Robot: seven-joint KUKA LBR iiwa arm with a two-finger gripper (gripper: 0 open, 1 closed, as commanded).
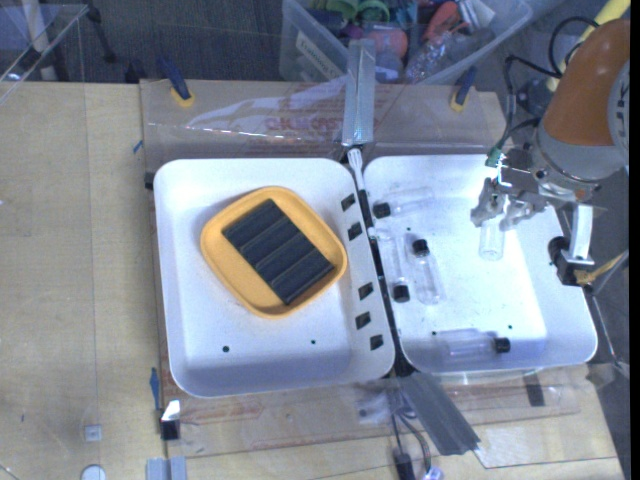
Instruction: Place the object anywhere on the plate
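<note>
A yellow plate (pixel 218 236) lies in the left bin (pixel 190 348). A dark ridged rectangular block (pixel 278 251) rests on its middle. My gripper (pixel 500 212) hangs over the upper right part of the right bin (pixel 560 318), far to the right of the plate. A clear vial (pixel 490 242) shows directly under the gripper, and I cannot tell whether it is held or lying on the bin floor. Other clear vials with black caps lie in the right bin: one near the middle (pixel 426 272) and one at the front (pixel 470 344).
Another vial (pixel 408 204) lies at the right bin's back left, and one (pixel 392 266) lies along the divider (pixel 362 258) between the bins. A clear tub of colourful items (pixel 400 13) stands behind the bins. The wooden bench (pixel 70 268) spreads to the left.
</note>
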